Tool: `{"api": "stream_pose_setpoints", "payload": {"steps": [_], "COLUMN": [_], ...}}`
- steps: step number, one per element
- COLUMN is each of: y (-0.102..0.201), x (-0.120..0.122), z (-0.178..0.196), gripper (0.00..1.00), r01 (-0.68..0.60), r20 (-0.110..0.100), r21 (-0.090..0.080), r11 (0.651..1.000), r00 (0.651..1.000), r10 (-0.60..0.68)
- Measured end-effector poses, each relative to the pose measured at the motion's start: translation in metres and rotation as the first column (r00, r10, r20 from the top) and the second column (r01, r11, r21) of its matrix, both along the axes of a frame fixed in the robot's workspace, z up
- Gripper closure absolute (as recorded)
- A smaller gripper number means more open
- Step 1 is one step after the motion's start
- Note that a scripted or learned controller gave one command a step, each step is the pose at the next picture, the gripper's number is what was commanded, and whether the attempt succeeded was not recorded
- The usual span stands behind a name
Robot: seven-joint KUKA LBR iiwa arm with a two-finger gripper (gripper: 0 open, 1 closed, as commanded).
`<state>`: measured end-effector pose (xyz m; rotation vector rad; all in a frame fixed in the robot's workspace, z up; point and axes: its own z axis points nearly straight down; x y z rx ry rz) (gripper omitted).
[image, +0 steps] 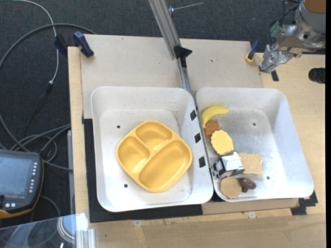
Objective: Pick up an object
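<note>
Yellow plastic banana (213, 112) lies in the right white bin (289, 133) above a brown block (211, 127); a yellow divided plate (154, 155) occupies the left bin (103, 138). The gripper (271, 61) hovers beyond the bins, finger state indiscernible.

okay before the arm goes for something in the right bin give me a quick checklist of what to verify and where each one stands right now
1. Gripper carries nothing: ok, nothing visible at its tip.
2. Gripper over right bin: not ok, it sits beyond the bin's far rim, over the bench.
3. Finger opening: cannot tell.
4. Targets present: ok, banana and round yellow piece lie along the bin's left wall.
5. Target isolated: not ok, the pieces crowd together; the banana looks the least hemmed in.
6. Yellow plate out of the way: ok, in left bin.
</note>
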<state>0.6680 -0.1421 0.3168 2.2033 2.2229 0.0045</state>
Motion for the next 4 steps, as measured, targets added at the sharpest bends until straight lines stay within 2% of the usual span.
{"api": "stream_pose_setpoints", "payload": {"steps": [4], "y": [0.001], "x": [0.003], "z": [0.045], "gripper": [1.0], "r01": [-0.007], "r20": [0.014], "r21": [-0.006], "r11": [1.0], "r00": [1.0], "r10": [0.007]}}
